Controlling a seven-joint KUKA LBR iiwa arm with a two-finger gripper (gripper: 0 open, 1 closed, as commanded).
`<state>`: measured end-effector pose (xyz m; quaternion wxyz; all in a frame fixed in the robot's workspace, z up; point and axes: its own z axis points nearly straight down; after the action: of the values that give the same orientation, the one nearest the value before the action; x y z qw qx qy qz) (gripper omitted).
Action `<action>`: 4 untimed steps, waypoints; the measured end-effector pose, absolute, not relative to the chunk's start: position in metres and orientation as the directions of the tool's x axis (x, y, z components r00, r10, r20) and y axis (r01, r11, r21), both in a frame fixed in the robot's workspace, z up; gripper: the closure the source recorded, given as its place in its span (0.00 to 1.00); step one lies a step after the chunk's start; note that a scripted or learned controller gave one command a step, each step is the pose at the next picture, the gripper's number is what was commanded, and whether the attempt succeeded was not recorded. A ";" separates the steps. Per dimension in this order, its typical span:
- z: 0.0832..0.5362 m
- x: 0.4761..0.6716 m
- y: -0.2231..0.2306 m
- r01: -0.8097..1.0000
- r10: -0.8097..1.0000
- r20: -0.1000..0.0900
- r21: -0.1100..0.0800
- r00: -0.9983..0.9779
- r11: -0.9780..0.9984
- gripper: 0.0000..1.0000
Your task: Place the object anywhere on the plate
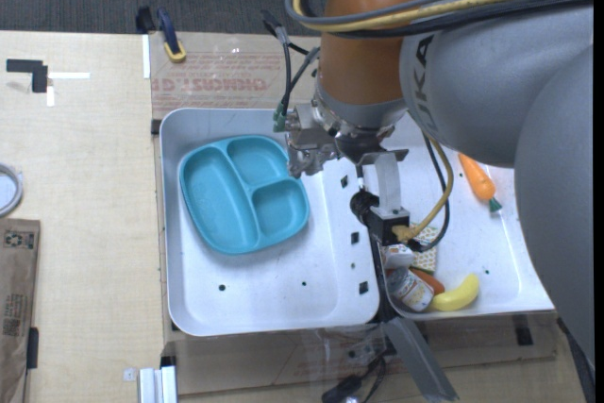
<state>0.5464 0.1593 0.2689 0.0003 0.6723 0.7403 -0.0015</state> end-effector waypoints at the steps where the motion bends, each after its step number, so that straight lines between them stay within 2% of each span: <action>1: 0.310 0.615 0.173 0.930 0.930 -0.003 0.000 -0.367 0.367 1.00; 2: 0.310 0.615 0.174 0.930 0.930 -0.003 0.000 -0.367 0.367 0.00; 4: 0.310 0.615 0.174 0.930 0.930 -0.003 0.000 -0.367 0.367 0.00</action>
<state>0.6153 0.1736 0.3096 0.0009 0.5624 0.8268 -0.0009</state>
